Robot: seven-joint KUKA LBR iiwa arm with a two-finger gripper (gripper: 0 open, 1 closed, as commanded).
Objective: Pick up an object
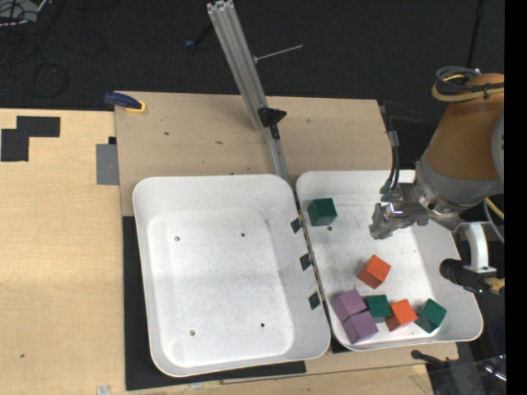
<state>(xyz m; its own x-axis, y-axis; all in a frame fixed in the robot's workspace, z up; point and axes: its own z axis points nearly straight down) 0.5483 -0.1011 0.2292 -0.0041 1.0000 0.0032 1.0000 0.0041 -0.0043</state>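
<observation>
The right white bin (354, 186) holds several small blocks. A dark green cube (322, 211) sits alone near its upper left. An orange cube (375, 271) lies in the middle. Along the front edge are two purple blocks (354, 314), a small green block (379, 306), an orange block (402, 313) and another green block (431, 314). My gripper (387, 222) hangs over the upper right part of this bin, to the right of the lone green cube and above the orange cube. I see no block in it.
The left white bin (218, 270) lies beside the right one, with black clips along the shared rim (303, 260). A slanted aluminium bar (247, 72) rises behind the bins. The arm's orange-and-grey body (461, 146) overhangs the right bin's far right side.
</observation>
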